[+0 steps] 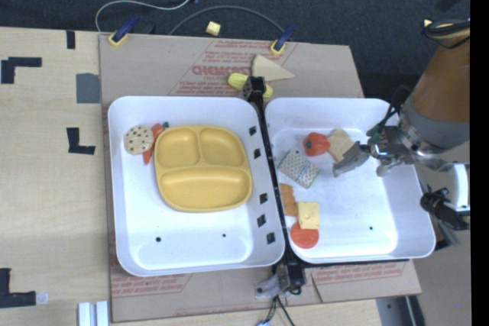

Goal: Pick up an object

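Look to the right of the frame: your arm (447, 88) reaches in from the right edge, its orange band uppermost and the grey wrist below it, stretched leftward over the right bin (382, 240). The gripper (353, 159) sits low over the upper middle of that bin, with one dark finger (348, 163) slanting down and to the left. You cannot tell from this angle how far the jaws are parted, and nothing shows between them.

Just beside that finger, toward the upper left, lie a tan block (340, 143) and a red tomato (316, 143) with a green top — the two are touching or nearly so. Whether the finger touches the block is not clear.

For writing, the cardboard sheet (221, 61) under the bins carries red print at the upper middle of the frame; it is too blurred to read with confidence.

Now the count. There are two white bins, side by side. The left bin (191, 256) holds one yellow divided tray (203, 166) with three sections, one speckled cookie (137, 139) at its upper left, and one small orange-red piece (158, 131) between cookie and tray. The right bin also holds one grey patterned square (298, 168), one orange strip (287, 198), one yellow cheese wedge (309, 214) and one red round piece (305, 237) — these four run down the bin's left side.
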Controlling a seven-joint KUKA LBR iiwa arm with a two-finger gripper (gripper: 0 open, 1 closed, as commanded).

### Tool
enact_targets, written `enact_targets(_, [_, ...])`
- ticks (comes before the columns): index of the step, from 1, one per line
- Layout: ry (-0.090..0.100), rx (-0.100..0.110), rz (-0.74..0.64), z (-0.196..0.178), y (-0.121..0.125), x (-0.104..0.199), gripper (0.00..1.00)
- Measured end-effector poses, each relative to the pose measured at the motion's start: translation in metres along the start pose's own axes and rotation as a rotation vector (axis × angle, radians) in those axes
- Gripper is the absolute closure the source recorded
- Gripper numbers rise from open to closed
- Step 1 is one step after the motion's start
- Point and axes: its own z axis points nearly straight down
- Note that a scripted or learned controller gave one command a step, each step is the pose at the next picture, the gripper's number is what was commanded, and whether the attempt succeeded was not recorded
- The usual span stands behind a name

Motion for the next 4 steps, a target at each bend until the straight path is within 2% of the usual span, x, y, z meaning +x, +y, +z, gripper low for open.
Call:
enact_targets(1, [-0.005,-0.009,-0.002,0.156,0.055,0.026,0.00])
enact_targets(2, [-0.002,-0.006,-0.002,0.150,0.126,0.023,0.00])
enact_targets(3, [-0.001,-0.004,-0.002,0.151,0.163,0.019,0.00])
enact_targets(4, [-0.004,-0.005,-0.003,0.140,0.163,0.019,1.00])
